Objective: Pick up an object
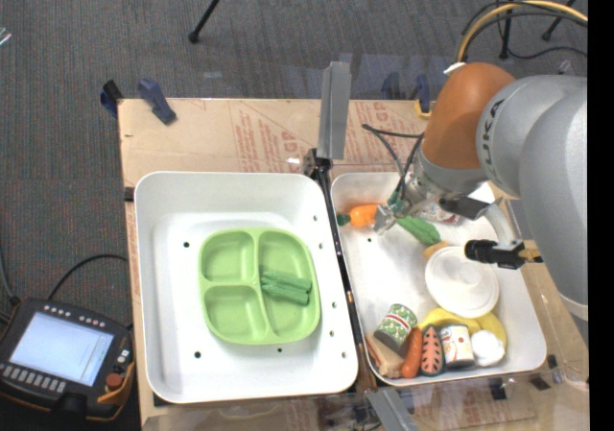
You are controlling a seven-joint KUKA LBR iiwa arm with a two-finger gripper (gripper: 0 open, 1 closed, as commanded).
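The claw (391, 216) is seen low in the right bin (384, 275), at its far left corner, just beside an orange carrot (363, 216) and a green pod (418, 229); its state cannot be told. A miss is judged likely, since both targets lie close to the bin wall and may be nudged aside. "KUKA" is partly read on the arm (537, 151); the can (395, 327) label is illegible.
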